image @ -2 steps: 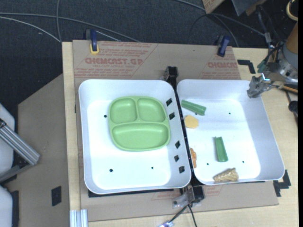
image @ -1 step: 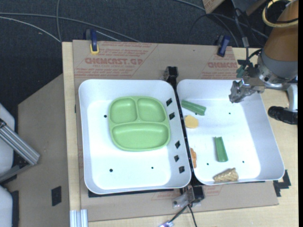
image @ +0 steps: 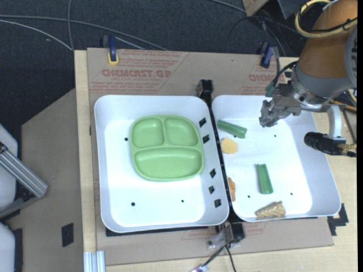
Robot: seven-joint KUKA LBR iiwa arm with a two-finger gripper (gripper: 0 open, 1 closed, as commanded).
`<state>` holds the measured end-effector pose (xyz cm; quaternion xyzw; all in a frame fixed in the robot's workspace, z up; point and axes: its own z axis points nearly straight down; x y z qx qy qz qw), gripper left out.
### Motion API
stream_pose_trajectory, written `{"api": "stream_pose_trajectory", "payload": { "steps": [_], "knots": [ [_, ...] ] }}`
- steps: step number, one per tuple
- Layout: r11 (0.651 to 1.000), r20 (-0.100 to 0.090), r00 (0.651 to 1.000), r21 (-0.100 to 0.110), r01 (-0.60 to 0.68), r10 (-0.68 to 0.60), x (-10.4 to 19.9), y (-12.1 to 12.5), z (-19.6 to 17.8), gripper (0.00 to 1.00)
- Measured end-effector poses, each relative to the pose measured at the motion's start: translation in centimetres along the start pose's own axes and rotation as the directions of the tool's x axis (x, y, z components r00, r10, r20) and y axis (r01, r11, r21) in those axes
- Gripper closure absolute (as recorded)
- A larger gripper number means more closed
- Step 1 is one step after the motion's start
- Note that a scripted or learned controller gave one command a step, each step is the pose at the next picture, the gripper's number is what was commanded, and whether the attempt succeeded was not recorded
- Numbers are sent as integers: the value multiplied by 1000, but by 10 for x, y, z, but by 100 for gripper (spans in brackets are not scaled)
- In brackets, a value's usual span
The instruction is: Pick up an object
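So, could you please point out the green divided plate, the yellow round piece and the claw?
Green divided plate (image: pixel 167 164): camera view, its large front compartment.
Yellow round piece (image: pixel 229 146): camera view, its middle.
Claw (image: pixel 267 119): camera view, at its tip.

We see bench (image: pixel 142 72), brown board with red print, carrying two white bins side by side. Left bin (image: pixel 113 197) and right bin (image: pixel 317 180) touch along black divider (image: pixel 212 146) with clips. Blue clamps (image: pixel 113 48) grip board's far edge, one toward each end. Dark floor beyond bench, cables (image: pixel 74 16) trailing across it.
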<state>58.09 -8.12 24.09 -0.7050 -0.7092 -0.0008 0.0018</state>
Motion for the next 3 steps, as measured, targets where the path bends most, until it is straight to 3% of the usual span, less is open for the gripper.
{"api": "stream_pose_trajectory", "payload": {
  "steps": [2, 3],
  "knots": [
    [1000, 0, 1000, 2, 0, 0, 105, -39, -6, 100],
    [1000, 1, 1000, 3, 0, 0, 154, -41, 5, 100]
  ]
}}
